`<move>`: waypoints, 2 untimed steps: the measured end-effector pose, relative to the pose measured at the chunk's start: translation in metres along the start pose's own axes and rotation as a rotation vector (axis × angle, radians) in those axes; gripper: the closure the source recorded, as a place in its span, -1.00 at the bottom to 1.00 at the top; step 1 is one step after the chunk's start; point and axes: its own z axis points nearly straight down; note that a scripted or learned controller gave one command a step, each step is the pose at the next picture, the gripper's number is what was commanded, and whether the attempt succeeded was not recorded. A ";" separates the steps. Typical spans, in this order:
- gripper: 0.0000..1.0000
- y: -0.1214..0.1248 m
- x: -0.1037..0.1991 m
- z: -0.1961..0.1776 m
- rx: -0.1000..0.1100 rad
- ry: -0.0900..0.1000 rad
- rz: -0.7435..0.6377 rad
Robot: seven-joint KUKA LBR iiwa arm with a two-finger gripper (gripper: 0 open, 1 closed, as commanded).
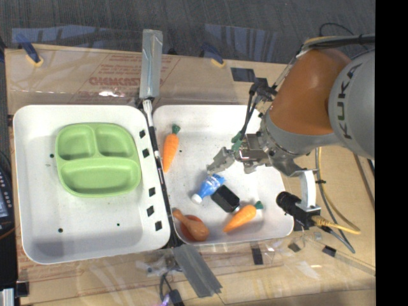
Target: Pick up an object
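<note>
Objects for picking lie in the right bin [191, 116]: a carrot [170, 149] near its left wall, pointing along the divider; a blue bottle [208, 188] near the middle, tilted; a black block [225, 199] touching the bottle's lower right; a second carrot [242, 217] just beside the block, close to the near rim; and a brown drumstick-shaped piece [190, 225] tucked into the near-left corner against the wall. The upper part of this bin's floor is bare white, giving room above the bottle and between the first carrot and the arm. The left bin [32, 171] holds a green divided plate [98, 157], with bare floor around it, widest toward the near edge. Both bins sit on the worktop [357, 260].

Red print shows on the cardboard behind the bins, too faint to read; "KU" can be read on the arm's grey housing.

The claw [218, 161] hangs over the right bin just above the blue bottle, its fingers slightly apart with nothing between them; whether a tip touches the bottle cannot be told.
</note>
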 end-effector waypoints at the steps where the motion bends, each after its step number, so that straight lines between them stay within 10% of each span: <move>1: -1.00 0.004 -0.038 0.146 -0.003 -0.001 -0.026; 2: -1.00 0.006 -0.009 0.169 0.000 0.000 -0.037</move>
